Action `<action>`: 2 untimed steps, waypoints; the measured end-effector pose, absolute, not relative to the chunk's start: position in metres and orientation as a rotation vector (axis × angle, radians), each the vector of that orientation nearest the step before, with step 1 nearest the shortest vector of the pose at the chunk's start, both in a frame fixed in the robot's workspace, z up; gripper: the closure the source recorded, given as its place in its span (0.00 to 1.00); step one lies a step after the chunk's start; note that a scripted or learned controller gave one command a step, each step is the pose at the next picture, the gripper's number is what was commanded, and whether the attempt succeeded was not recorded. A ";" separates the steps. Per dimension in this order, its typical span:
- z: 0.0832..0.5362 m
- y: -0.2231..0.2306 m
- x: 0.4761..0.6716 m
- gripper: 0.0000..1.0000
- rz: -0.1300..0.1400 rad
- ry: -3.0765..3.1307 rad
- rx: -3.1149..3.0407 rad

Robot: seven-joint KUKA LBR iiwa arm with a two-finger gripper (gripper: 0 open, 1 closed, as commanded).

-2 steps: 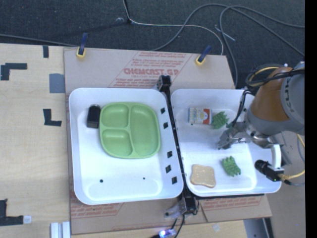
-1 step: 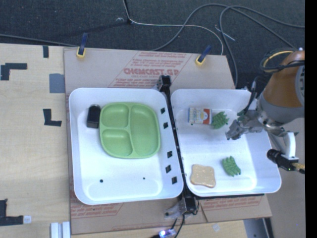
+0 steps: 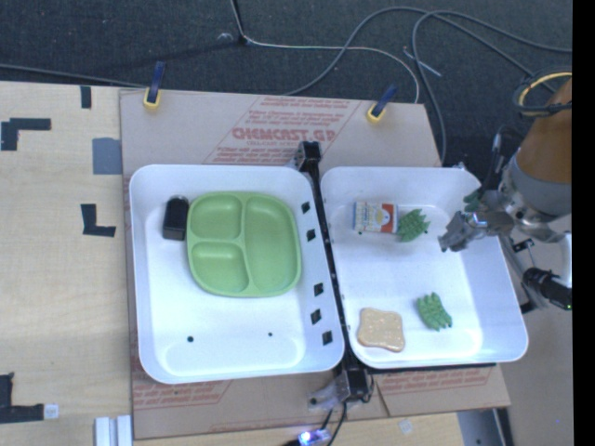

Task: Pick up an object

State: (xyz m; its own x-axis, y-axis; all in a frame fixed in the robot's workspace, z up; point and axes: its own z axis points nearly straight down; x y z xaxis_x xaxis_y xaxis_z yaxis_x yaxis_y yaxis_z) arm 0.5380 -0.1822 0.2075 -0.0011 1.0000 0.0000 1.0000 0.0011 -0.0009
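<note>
While the claw (image 3: 457,234) hangs at the right bin's (image 3: 483,342) right edge, finger state unclear, the green leafy toy (image 3: 412,223) lies just left.

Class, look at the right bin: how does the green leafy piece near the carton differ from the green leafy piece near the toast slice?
The upper leafy piece lies beside the small carton, close to the hand; the lower leafy piece lies apart, right of the toast slice. The upper one looks darker and spikier, the lower one brighter and more compact. Both are small, green and rest in the right bin.
</note>
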 end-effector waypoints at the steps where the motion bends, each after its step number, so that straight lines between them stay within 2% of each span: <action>1: 0.236 -0.182 0.539 1.00 0.000 -2.223 -2.220; 2: 0.238 -0.140 0.529 1.00 0.002 -2.223 -2.220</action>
State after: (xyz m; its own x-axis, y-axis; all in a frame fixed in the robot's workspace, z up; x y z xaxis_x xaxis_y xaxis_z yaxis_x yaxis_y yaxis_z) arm 0.5294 -0.1402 0.2384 -0.0013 1.0000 -0.0006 1.0000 0.0013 -0.0011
